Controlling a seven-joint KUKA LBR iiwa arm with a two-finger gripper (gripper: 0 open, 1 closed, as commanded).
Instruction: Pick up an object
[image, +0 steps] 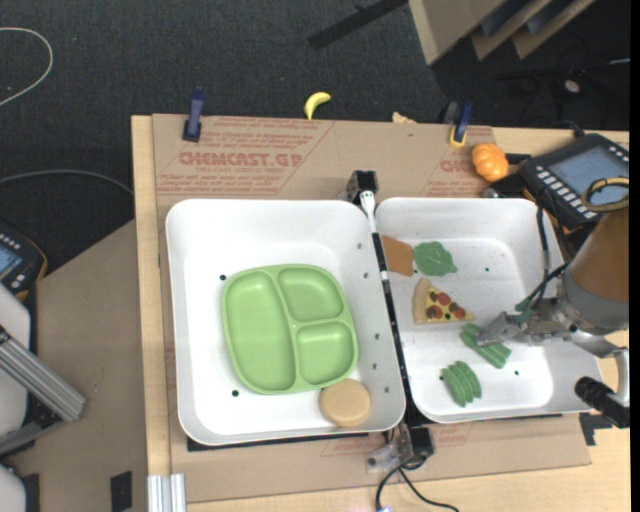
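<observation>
A green toy vegetable (486, 346) lies on the floor of the right bin (520, 215), directly under the tips of the gripper (497, 328), whose fingers (490, 325) are spread open and lowered around it without clamping it. A pizza slice (437, 303) sits just left of the gripper, with an orange wedge (398, 257) and a green leafy piece (435, 259) above it and a second green vegetable (461, 383) nearer the front wall. The grey arm (600, 290) reaches in from the right. In the left bin (190, 300), a green divided plate (288, 326) touches a tan round cookie (346, 402). Both bins rest on the cardboard-covered bench (250, 155).
</observation>
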